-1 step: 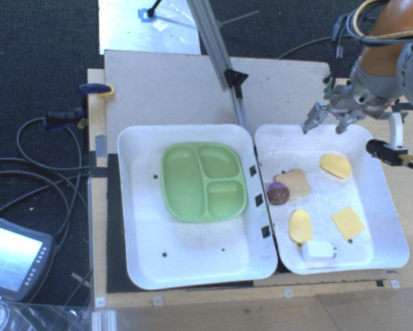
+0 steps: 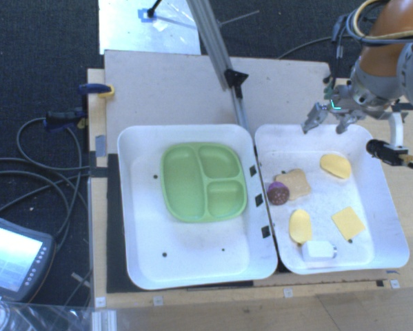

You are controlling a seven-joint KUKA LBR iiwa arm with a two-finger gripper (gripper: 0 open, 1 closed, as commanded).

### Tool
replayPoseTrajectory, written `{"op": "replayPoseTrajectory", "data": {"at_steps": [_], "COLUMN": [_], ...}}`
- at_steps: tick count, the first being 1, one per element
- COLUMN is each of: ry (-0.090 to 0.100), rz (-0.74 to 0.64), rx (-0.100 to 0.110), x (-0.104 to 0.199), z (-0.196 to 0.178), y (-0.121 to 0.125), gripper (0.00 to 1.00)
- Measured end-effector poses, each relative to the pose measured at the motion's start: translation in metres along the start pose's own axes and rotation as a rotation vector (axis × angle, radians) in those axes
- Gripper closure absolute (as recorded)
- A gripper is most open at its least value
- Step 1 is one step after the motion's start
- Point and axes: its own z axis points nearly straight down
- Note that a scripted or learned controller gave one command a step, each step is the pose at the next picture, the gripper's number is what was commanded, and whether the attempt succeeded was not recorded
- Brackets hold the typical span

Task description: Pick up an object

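I see my two-finger gripper (image 2: 328, 119) spread, holding nothing, above the right white bin's (image 2: 389, 205) far rim; yellow oval piece (image 2: 336, 165) lies nearby.

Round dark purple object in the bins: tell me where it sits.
The round dark purple object lies in the right-hand white bin, near its left wall, touching the tan bread-like slice and above the yellow oval piece.

Bench (image 2: 165, 88) bears two white bins side by side: left bin (image 2: 134, 254), right bin (image 2: 392, 236).
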Motion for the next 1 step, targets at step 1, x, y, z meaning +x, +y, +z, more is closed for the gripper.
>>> {"op": "replayPoseTrajectory", "data": {"at_steps": [1], "ry": [0.001], "rz": [0.0], "rx": [0.004], "x": [0.0072], "z": [0.0597], "y": [-0.0023], "gripper": [0.0]}}
